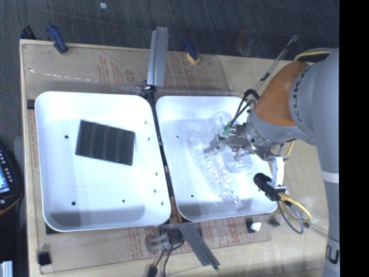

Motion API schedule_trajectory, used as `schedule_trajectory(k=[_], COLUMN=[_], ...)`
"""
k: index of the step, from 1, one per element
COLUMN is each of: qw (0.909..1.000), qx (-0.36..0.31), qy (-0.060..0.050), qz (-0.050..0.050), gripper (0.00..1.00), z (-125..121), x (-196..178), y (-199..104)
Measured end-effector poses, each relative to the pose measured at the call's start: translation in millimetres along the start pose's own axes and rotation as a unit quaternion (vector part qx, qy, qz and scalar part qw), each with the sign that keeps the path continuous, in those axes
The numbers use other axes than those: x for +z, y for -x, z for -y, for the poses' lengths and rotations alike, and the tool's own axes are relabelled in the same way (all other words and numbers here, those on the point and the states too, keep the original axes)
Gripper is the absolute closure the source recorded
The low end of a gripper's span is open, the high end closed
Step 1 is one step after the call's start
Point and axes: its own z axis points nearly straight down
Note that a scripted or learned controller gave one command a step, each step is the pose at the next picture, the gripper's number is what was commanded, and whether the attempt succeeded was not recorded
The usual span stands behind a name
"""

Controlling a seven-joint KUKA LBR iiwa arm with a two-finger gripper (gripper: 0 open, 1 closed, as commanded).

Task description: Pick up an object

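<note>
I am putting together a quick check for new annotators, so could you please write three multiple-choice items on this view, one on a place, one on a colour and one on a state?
1. Where does the dark ribbed pad lie?
A. In the left bin
B. In the right bin
C. On the bench in front of the bins

2. What colour is the band above the arm's wrist?
A. Blue
B. Orange
C. Green

3. How does the clear plastic object in the right bin lie?
A. Resting on the bin floor
B. Hanging over the bin's rim
C. Stacked on the dark pad

Answers:
1. A, the dark ribbed pad sits flat on the floor of the left bin.
2. B, the band above the gripper is orange.
3. A, the clear plastic object spreads across the floor of the right bin, under the gripper.
</note>
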Motion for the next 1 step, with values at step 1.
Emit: schedule_trajectory(k=[1], qw=[0.9984], qx=[0.057], qy=[0.000], qz=[0.000], gripper=[0.00], z=[-8.7], x=[-19.4], y=[-28.9])
